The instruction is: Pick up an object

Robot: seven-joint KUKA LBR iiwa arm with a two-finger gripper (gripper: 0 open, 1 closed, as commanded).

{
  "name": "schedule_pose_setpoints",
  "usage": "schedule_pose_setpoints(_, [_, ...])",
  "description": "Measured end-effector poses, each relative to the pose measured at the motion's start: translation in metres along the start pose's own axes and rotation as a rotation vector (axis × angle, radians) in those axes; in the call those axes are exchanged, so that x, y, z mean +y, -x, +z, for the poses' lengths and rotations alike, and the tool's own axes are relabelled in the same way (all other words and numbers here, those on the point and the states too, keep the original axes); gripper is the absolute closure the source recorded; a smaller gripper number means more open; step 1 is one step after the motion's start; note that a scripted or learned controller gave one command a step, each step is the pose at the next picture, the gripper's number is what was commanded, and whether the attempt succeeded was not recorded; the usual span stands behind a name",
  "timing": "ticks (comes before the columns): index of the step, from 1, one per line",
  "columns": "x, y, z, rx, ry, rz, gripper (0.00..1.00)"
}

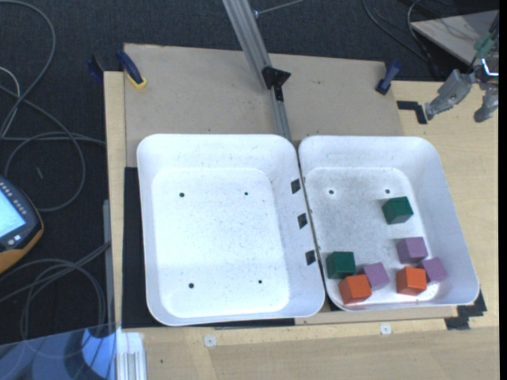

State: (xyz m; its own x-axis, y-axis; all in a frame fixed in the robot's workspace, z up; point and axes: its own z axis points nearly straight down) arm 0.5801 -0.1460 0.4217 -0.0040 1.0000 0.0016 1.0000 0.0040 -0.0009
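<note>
One fixed overhead view, perhaps slightly slanted, over both bins.

blue clamps on brown board, metal rail, cables on dark floor

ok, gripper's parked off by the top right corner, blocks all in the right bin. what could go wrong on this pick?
Two likely risks:
1. Crowding: the orange block, purple block and dark green block sit packed together, so a finger may land on a neighbour.
2. Wall: those near-edge blocks hug the right bin rim, so a finger could strike it.

The lone green block looks safer. The gripper has open fingers.
</note>
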Motion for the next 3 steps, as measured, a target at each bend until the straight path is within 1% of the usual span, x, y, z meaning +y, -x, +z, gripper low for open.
schedule_pose_setpoints(1, [-0.026, -0.036, 0.006, 0.000, -0.001, 0.000, 0.00])
schedule_pose_setpoints(2, [-0.037, -0.052, -0.134, -0.003, 0.014, 0.001, 0.00])
schedule_pose_setpoints(3, [-0.018, -0.046, -0.128, -0.004, 0.005, 0.004, 0.00])
